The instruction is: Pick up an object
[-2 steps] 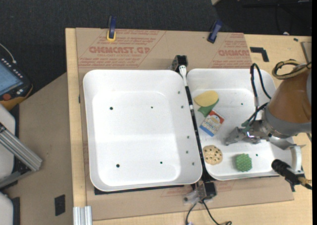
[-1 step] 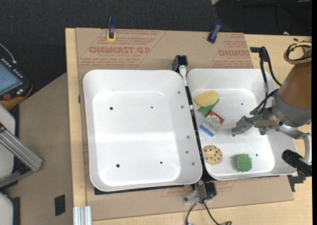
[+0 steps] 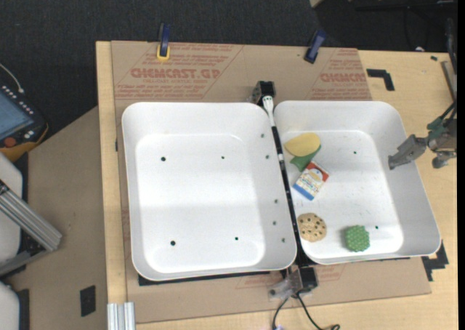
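Bench: a brown board printed with red lettering, carrying two shallow white bins side by side.
Left bin: white, with small dark dots on its floor.
Right bin: holds all four objects, grouped in its left half, toward the divider between the bins.
Arm: reaches in at the right edge, with the gripper at the right bin's right rim, well apart from every object.
Fingers: a grey finger points left over the rim; nothing lies between the fingers, and whether they are spread or closed I cannot tell.
Yellow and green object: rounded, perhaps a toy fruit, uppermost of the group, near the divider.
Small packet: white with blue and red print, lying tilted just below the yellow object.
Cookie: round, tan, speckled, near the front left corner.
Green object: round and bumpy, to the right of the cookie, near the front wall.
Step in hand: approach; by my reading nothing is picked yet.
Next move: likely travel left over the bin and come down on one object; the green one looks nearest and stands apart from its neighbours.
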`<state>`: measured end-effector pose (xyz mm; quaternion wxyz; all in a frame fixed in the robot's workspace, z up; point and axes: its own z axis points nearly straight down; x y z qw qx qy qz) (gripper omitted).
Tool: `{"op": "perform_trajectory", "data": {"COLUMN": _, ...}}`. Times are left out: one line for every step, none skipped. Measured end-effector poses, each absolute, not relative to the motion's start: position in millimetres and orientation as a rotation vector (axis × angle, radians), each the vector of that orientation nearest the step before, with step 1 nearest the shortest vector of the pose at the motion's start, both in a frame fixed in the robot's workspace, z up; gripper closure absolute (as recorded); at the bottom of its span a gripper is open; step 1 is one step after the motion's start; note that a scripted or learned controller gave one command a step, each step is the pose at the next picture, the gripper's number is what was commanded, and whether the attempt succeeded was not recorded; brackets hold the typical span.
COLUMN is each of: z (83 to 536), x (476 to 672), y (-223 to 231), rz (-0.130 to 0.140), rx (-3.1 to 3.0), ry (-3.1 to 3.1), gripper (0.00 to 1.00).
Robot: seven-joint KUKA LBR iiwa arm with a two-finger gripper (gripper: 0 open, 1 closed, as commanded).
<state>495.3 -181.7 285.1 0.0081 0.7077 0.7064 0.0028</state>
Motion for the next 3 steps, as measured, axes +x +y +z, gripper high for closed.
{"op": "perform_trajectory", "data": {"z": 287.6, "x": 494.6, "y": -179.1, "rz": 0.002, "rx": 2.217, "ry": 2.218, "gripper": 1.0}}
{"op": "perform_trajectory", "data": {"z": 377.0, "x": 480.1, "y": -150.0, "rz": 0.01, "rx": 2.21, "ry": 2.219, "gripper": 1.0}}
{"op": "perform_trajectory", "data": {"z": 289.3, "x": 502.6, "y": -105.5, "rz": -0.005, "rx": 2.221, "ry": 2.232, "gripper": 1.0}}
